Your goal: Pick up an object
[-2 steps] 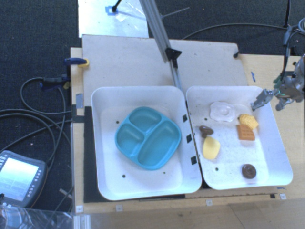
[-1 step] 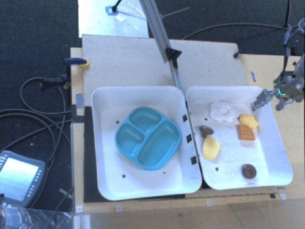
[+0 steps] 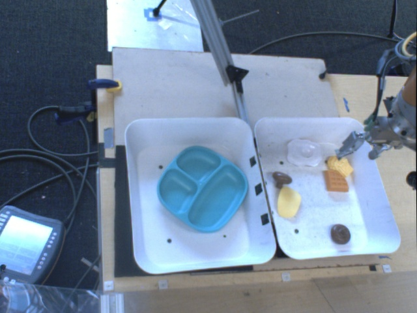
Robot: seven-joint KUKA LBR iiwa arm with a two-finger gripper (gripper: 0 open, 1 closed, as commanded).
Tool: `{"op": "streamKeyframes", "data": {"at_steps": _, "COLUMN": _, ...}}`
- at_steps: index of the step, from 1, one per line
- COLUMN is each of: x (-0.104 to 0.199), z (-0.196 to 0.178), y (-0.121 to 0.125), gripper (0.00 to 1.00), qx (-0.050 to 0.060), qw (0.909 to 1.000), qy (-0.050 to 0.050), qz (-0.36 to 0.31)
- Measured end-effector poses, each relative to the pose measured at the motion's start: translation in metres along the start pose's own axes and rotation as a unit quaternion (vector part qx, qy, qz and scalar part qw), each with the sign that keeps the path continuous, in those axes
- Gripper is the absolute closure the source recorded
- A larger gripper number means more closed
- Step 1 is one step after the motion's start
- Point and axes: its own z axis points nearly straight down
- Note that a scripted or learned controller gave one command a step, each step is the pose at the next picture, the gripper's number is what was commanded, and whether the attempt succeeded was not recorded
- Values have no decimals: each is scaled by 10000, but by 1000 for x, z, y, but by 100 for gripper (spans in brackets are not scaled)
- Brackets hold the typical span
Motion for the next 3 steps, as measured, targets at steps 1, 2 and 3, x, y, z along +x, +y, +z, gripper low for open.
{"op": "streamKeyframes", "data": {"at_steps": 1, "x": 1, "z": 44, "y": -6, "gripper": 0, "qx": 0, "qw": 10000, "qy": 3, "qz": 4}}
{"op": "streamKeyframes", "data": {"at_steps": 2, "x": 1, "z": 107, "y": -7, "gripper": 0, "qx": 12, "qw": 10000, "qy": 7, "qz": 1}}
{"op": "streamKeyframes", "data": {"at_steps": 3, "x": 0, "z": 92, "y": -4, "gripper": 100, "qx": -31, "qw": 10000, "qy": -3, "qz": 3}}
